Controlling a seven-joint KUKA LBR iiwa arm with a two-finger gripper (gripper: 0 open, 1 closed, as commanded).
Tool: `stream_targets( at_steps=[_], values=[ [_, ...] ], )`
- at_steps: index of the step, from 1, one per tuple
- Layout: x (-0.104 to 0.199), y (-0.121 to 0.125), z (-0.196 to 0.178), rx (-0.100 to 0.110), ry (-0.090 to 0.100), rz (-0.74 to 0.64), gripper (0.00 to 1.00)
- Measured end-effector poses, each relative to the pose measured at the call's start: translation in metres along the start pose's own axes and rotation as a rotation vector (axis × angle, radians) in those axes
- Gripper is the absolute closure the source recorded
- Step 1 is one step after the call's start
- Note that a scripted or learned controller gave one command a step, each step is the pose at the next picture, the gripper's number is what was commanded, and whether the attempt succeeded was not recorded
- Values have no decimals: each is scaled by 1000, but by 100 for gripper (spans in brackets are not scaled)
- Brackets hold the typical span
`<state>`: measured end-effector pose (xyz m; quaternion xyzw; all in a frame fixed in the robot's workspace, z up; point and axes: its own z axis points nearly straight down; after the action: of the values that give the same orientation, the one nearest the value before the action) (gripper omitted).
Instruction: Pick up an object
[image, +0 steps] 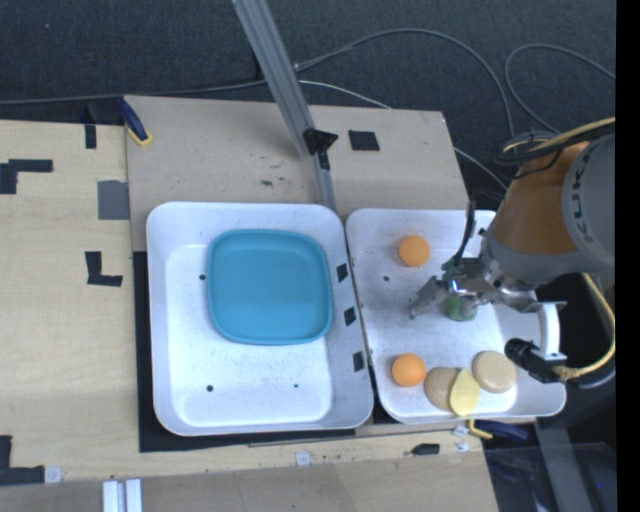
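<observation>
1. In the right bin (385, 400): two orange balls, one at the back (413, 250) and one at the front (407, 370); a tan disc (493, 371), a yellow piece (464, 393) and a brown piece (439, 385) clustered at the front; a green object (461, 307) mid-bin.
2. Left bin (180, 400): one blue plate (269, 286).
3. Partial lettering "KU" reads on the arm (560, 215).
4. The arm reaches in from the right, wrist low; its jaws (437, 298) sit just beside the green object; whether apart or together, cannot tell.

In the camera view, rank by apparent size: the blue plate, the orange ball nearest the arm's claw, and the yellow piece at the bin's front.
1. Blue plate, by far the largest.
2. Yellow piece, partly hidden.
3. Orange ball.
The last two look close, so their order is unsure.
</observation>
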<state>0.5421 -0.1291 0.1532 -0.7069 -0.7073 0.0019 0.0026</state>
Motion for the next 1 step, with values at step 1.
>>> stream_targets(
  at_steps=[1],
  values=[
    [4, -2, 43, -2, 0, 0, 0]
  ],
)
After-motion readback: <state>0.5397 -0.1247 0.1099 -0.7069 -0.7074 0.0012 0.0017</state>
